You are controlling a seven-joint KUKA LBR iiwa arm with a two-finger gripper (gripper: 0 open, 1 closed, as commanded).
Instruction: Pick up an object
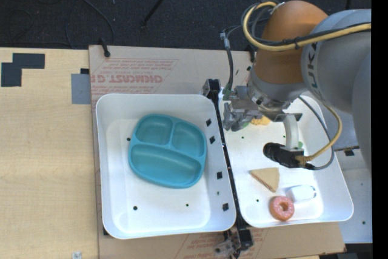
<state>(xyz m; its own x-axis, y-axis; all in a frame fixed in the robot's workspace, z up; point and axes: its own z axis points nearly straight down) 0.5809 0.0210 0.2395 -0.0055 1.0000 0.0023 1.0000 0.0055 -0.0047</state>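
Arm [315,51] fills the upper right, reaching over the right bin [339,203]; the left bin [115,215] holds a blue divided plate [167,150]. Its claw [236,117] hangs low by the divider; whether it grips cannot be told. Toward the camera lie a sandwich wedge [266,178], white piece [301,193], and pink doughnut [282,208]; a yellow bit [262,121] sits just beside the claw, probably nearest.

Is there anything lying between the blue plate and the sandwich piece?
In the camera view, the two bins' adjoining walls run between the blue plate and the sandwich piece.
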